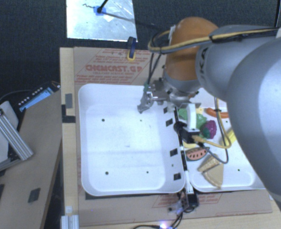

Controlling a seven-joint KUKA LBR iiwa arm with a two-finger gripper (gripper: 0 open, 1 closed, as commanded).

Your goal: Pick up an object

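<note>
2 shallow white bins, smooth plastic, rounded corners, side by side on a flat brown cardboard sheet [107, 68] w/ red print. 1 yellow-and-blue clamp [131, 49] on sheet's far edge.

Left bin [121, 147]: matte floor, 4 small dark dots [103, 120] in a rough rectangle.

Gripper [144, 105]: bare metal, angular, over left bin's far edge, nr its far-right corner. Open or shut: can't tell from this angle. Behind it, 1 grey arm [255, 80], rounded and glossy, w/ orange band [190, 46], across most of right bin [235, 173].

Task objs all in right bin, bunched along its left edge:
- 1 watermelon slice [197, 153], red w/ black seeds, curved, abt mid-edge.
- 1 tan wedge [213, 171], bread-like, triangular, nr near-left corner, just beside the slice.
- 1 purple lump [209, 127], knobbly, farther back.
- 1 green piece [196, 123], touching purple lump's left side; shape unclear.
- 1 orange-red piece [215, 112], small, smooth, behind purple lump, partly under arm.

Gripper well apart from all 5, on other side of the seam betw bins.
</note>
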